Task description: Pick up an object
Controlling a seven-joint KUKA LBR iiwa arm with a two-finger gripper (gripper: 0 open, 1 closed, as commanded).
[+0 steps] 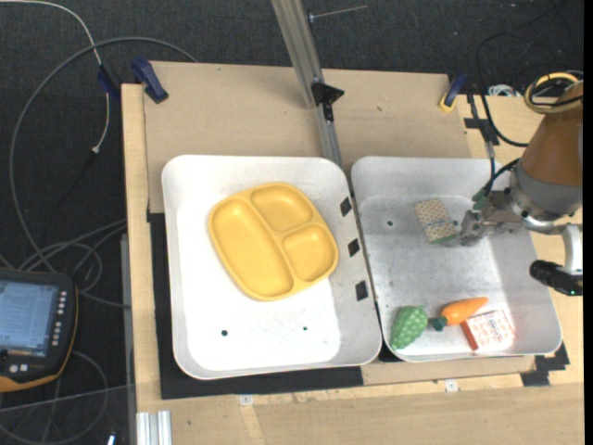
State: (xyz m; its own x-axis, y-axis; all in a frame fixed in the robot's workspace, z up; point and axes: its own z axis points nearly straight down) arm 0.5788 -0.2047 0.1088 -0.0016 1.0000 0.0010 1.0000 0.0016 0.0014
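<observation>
Claw low in right bin; beside patterned block.

Just left of the fingers lies a patterned block; below them the right bin floor is bare until the toy carrot and red box.

Left bin: shallow white bin holding a yellow three-compartment plastic plate, toward its far side.
Right bin: shallow white bin.
Arm: grey with orange band, reaching in from the right; gripper low over the right bin's far side, just beside a small patterned beige block.
Near edge, right bin: green knobbly toy, orange toy carrot, red-and-white small box.
</observation>
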